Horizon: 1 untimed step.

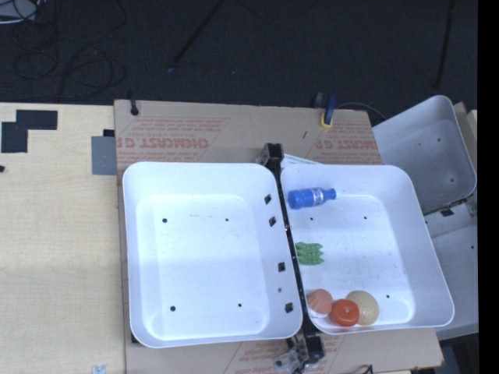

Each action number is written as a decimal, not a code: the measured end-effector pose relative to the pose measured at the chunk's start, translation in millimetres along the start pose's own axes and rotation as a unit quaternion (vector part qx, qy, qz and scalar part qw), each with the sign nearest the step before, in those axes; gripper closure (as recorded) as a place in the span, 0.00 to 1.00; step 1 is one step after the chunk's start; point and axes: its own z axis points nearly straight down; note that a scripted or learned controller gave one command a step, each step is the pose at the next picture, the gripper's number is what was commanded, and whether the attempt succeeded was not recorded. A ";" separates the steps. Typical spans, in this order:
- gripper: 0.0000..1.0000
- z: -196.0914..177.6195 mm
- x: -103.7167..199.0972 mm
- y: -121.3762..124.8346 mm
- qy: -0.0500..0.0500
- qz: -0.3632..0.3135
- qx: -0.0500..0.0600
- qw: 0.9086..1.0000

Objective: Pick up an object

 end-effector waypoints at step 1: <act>1.00 8.6 0.4 0.2 0.000 0.000 0.000 1.000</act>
